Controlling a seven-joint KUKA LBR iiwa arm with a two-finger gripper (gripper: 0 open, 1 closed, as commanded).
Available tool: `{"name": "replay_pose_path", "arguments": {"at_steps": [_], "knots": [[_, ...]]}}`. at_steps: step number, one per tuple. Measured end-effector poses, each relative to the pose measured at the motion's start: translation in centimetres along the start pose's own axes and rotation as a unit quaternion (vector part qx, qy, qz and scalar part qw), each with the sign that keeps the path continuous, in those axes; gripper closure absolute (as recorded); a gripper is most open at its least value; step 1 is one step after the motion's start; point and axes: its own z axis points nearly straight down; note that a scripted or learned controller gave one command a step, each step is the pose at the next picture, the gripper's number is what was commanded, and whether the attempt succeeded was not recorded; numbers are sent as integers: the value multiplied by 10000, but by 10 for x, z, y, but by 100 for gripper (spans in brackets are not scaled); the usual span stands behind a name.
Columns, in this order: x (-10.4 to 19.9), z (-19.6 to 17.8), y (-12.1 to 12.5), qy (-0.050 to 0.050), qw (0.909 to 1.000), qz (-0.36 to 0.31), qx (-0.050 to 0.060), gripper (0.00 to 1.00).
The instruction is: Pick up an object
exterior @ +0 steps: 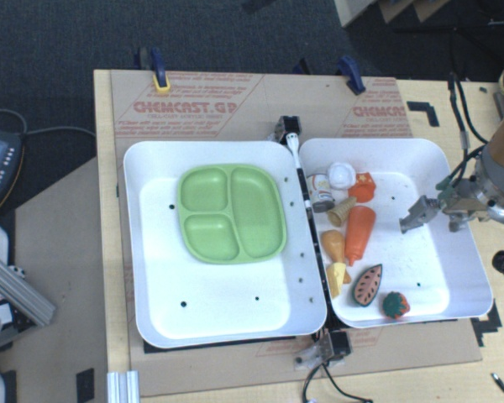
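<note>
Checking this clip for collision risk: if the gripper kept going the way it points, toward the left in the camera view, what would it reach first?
Probably the carrot. The gripper points left across bare floor of the right bin, and the carrot is nearest in that line. Height is unclear, so it might pass above.

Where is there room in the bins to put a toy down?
Bare floor lies in the left bin in front of the green plate, and in the right bin beside the gripper. It is crowded around the carrot.

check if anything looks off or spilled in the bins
Nothing looks spilled or damaged. The toy food is bunched against the right bin's left wall, and the green plate lies flat in the left bin. The gripper hangs apart from the toys.
</note>
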Motion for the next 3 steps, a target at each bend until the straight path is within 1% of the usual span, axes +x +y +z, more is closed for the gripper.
{"name": "replay_pose_path", "arguments": {"at_steps": [1, 2, 3], "knots": [[0, -7, 3, -16, 10000, -17, -67, 0], [-5, 40, -3, -4, 10000, -12, -36, 0], [-12, 100, -1, -2, 10000, -14, -30, 0]]}}
